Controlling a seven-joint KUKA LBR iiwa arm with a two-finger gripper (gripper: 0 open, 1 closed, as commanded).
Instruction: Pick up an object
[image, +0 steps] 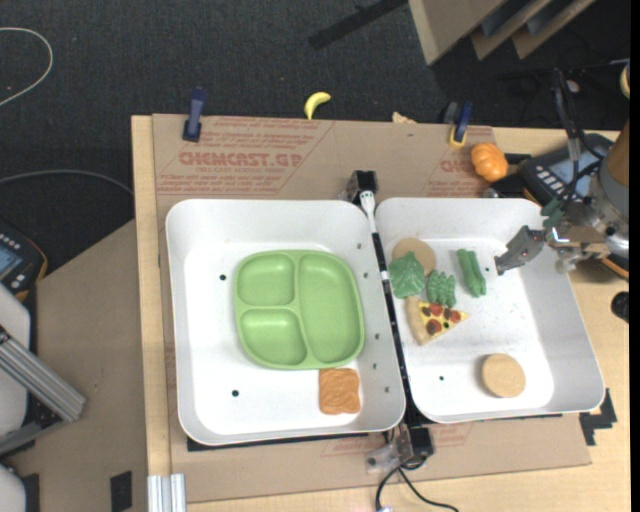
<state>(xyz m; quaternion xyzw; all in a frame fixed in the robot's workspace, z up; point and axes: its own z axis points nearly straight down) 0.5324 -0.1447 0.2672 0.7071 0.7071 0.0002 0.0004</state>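
Two shallow white bins were seen side by side on a brown cardboard-covered bench (270, 160), the left bin (200, 300) and the right bin (560, 330) meeting along a dark seam at the middle.

In the left bin a light green plastic divided plate (298, 308) with three compartments was placed near the centre. An orange-brown toast-like slab (339, 390) was set just beside the plate's near edge, close to the bin's near right corner.

In the right bin several toy food pieces were gathered toward the left wall. A tan flat disc (416, 252) was partly covered by a dark green leafy toy piece (406, 275). A smaller green leafy piece (440, 289) was touching the top of a toy pizza slice with red and dark toppings (437, 320). A green elongated pod-shaped piece (471, 272) was lying just to the right of these, apart from them. A round tan biscuit-like disc (502, 375) was lying alone near the bin's near edge.

The grey two-finger gripper (522, 250) was seen over the right bin's far right part, near the pod-shaped piece but apart from it. How far it was opened could not be told, and nothing could be made out in its hold.

On the bench's far edge a blue clamp (193, 115) and a second blue clamp (460, 124) were fixed; a yellow toy banana (316, 102) and an orange round toy fruit (489, 161) were lying outside the bins
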